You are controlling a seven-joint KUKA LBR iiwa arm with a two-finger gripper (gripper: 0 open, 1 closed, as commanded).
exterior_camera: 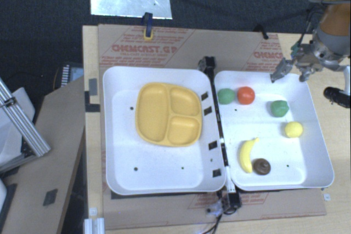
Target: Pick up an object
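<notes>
The right bin (307, 172) holds several small toys. A green ball (226, 96) and a red tomato (245, 95) sit side by side near its back left corner. A second green piece (279, 108) and a yellow lemon (293, 129) lie toward the right. A banana (247, 154) and a brown round piece (261, 166) touch each other near the front. My gripper (289, 74) hangs over the bin's back right rim, open, with nothing between its fingers. It is above and behind the second green piece.
The left bin (120, 172) carries a yellow divided plate (167, 114). A black hinge strip (216, 123) runs between the two bins. Both bins rest on a cardboard sheet (164, 46).
</notes>
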